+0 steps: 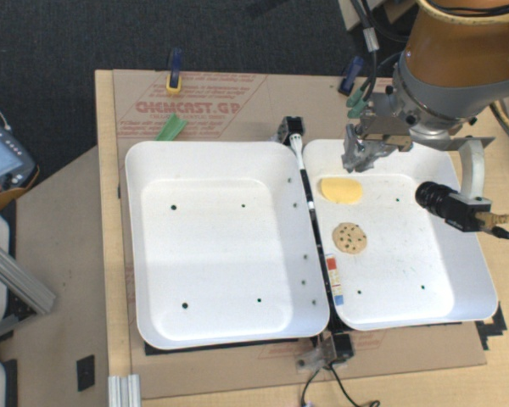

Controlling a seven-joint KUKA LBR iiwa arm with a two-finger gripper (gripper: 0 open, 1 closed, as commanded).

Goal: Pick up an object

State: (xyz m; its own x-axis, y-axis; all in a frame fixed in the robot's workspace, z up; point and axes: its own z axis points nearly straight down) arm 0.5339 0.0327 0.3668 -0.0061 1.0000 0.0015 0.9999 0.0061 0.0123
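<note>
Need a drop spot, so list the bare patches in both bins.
The left white bin is bare across its whole floor. In the right white bin, the near right floor is free, bordered by the round speckled cookie. Crowded: its far left, with the flat yellow piece beneath the hand.

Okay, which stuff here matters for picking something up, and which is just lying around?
For the job:
pincer
yellow piece
cookie
right bin

Lying about:
left bin
green strip
blue-and-yellow clamp
cardboard sheet
</note>
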